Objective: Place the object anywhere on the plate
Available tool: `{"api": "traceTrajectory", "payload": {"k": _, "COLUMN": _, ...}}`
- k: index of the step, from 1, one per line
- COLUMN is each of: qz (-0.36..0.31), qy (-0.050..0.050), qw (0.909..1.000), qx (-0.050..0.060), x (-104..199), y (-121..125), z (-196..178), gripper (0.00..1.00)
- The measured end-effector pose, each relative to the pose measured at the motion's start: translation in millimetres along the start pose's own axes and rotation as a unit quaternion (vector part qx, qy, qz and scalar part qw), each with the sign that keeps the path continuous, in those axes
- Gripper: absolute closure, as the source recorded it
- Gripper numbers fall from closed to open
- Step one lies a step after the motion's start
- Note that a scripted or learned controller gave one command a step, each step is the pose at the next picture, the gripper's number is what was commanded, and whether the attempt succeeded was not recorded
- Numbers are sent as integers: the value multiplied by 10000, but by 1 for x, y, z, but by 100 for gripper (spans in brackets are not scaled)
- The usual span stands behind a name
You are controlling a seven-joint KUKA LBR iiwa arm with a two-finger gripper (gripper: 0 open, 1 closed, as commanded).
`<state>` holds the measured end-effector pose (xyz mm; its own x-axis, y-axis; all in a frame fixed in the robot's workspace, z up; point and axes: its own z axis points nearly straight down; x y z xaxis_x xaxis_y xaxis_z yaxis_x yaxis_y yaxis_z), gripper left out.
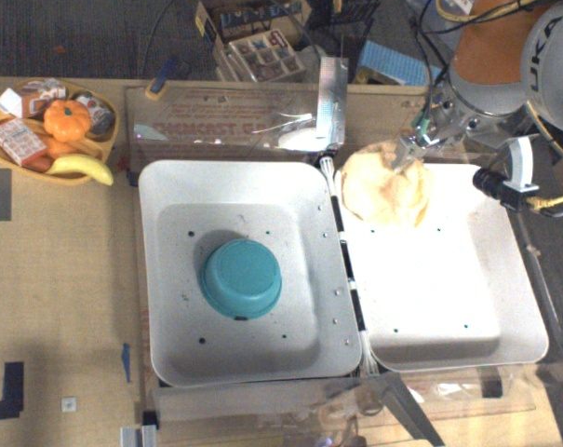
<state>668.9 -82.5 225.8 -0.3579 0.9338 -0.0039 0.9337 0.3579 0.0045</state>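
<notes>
A teal round plate lies in the middle of the left bin. A pale yellow, floppy object is at the far left corner of the right bin, close to the divider between the bins. My gripper comes down from the upper right and meets the object's top right part. Its tip blends into the pale object, so the hold on it cannot be made out. The plate is well to the left of and nearer than the gripper.
A bowl of toy food with a banana and a pumpkin sits on the bench at far left. A clear plastic sheet and a metal bracket stand behind the bins. The arm's body and a black cable fitting overhang the right bin's far right.
</notes>
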Motion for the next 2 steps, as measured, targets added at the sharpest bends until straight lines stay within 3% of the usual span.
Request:
{"api": "traceTrajectory", "payload": {"k": 1, "qz": -1991, "qy": 19, "qw": 9800, "qx": 11, "x": 50, "y": 7, "z": -11, "gripper": 100}}
{"api": "traceTrajectory", "payload": {"k": 2, "qz": -3878, "qy": 22, "qw": 9218, "qx": 1, "x": 95, "y": 8, "z": -2, "gripper": 100}}
